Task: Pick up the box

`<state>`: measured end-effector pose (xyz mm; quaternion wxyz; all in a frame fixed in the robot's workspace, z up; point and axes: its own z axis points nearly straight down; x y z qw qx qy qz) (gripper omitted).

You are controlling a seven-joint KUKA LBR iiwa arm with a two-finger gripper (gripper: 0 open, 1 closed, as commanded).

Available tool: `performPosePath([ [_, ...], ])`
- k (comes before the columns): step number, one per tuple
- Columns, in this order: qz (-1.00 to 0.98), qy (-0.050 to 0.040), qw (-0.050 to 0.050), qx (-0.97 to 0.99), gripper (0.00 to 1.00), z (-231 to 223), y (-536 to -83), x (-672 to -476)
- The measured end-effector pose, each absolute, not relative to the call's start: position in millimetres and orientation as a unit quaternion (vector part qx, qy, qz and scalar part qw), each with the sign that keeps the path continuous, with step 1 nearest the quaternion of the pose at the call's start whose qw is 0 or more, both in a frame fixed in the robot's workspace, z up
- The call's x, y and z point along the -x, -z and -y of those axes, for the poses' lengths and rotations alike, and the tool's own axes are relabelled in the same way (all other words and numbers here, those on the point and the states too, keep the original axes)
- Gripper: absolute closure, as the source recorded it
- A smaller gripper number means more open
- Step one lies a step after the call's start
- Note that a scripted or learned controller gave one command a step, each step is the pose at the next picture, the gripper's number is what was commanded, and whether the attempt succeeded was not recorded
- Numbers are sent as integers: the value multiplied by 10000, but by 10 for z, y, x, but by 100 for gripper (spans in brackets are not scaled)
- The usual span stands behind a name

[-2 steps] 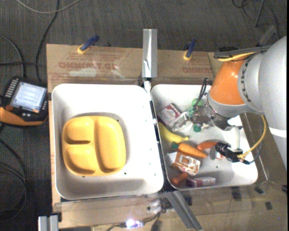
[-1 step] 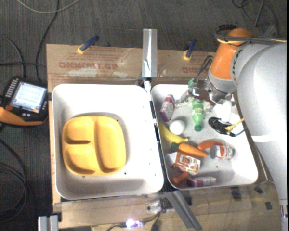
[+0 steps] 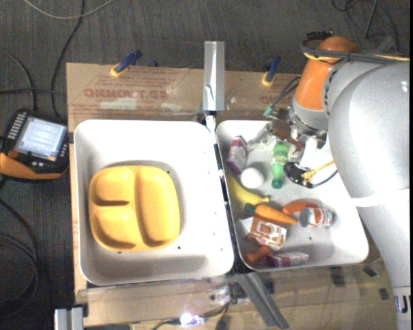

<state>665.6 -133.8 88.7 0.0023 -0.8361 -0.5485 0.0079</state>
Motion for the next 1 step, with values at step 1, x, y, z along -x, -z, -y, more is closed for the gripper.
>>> performPosePath([
  [1, 5557, 22, -29, 8314, 0, 1952, -906, -5983],
])
